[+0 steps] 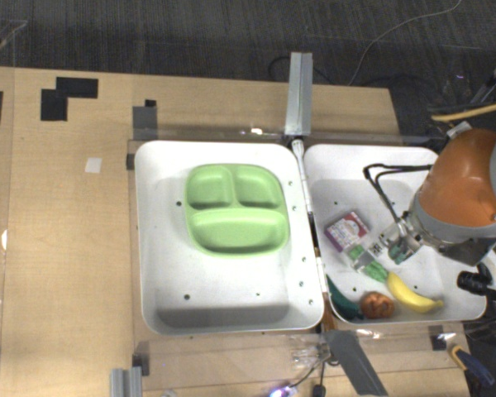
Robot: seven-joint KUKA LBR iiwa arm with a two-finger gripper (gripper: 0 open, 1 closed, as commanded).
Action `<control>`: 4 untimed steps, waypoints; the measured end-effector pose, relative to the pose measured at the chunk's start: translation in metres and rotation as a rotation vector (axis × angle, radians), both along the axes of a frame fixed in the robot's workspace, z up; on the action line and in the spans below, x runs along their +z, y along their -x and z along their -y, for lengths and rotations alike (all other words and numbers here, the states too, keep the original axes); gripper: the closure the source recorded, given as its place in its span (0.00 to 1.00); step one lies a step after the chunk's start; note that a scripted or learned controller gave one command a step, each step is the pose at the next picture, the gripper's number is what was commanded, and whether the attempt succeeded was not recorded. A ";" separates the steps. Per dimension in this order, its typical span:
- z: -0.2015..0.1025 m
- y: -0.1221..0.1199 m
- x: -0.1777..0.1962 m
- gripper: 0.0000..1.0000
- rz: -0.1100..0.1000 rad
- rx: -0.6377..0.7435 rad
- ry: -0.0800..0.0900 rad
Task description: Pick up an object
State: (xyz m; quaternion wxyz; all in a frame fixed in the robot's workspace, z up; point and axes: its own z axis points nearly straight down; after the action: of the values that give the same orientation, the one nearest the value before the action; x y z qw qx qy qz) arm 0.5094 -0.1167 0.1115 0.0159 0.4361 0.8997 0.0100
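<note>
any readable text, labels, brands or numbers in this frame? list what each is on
None can be read.
Purple and white packet in the right bin: print on its face, too small and blurred to read.
Green divided plate, banana and the bench's black patches: no lettering visible.

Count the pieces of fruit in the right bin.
2. The banana lies near the front edge of the right bin; a reddish fruit sits touching its left end. The arm covers part of the bin, so more may be hidden.
</note>
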 end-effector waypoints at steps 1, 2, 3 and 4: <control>-0.009 0.014 -0.018 0.00 -0.011 0.181 0.014; -0.011 0.013 -0.007 1.00 -0.013 0.181 0.008; -0.011 0.013 -0.007 0.00 -0.013 0.181 0.008; 0.017 0.020 0.120 0.00 -0.027 0.165 0.010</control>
State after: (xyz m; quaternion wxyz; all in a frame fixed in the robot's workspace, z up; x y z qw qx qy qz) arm 0.4892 -0.1333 0.2319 0.0050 0.3606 0.9327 0.0007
